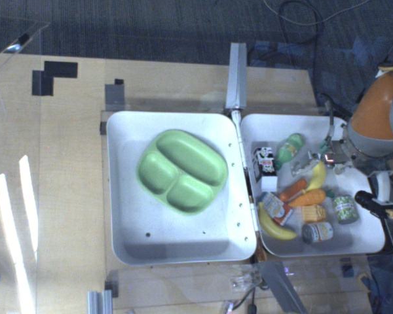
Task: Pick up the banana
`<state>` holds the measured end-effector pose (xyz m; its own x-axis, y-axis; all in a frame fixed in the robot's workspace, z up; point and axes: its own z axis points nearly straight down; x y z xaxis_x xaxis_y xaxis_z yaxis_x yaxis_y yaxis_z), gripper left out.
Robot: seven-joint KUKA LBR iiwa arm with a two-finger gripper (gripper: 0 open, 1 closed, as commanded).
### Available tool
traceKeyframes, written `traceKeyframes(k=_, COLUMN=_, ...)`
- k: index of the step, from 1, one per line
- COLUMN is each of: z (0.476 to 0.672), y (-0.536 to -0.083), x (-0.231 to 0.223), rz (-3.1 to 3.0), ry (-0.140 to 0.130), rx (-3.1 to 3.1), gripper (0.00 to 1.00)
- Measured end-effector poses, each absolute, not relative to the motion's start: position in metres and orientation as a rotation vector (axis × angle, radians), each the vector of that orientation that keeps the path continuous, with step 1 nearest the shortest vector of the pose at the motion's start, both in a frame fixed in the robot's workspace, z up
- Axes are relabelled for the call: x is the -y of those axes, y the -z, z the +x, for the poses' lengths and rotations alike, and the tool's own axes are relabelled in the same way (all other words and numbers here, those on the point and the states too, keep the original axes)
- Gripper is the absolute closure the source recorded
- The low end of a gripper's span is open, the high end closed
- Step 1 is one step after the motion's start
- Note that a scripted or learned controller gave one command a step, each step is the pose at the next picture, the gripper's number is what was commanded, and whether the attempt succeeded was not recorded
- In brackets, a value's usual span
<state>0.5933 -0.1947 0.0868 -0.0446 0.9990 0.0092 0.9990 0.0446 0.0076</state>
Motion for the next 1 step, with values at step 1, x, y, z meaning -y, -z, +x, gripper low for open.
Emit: traceKeyframes(k=1, z=0.5958, y=-0.1007, x=0.1967, rz=-2.177, ry=0.022, rx=2.277, gripper=1.0)
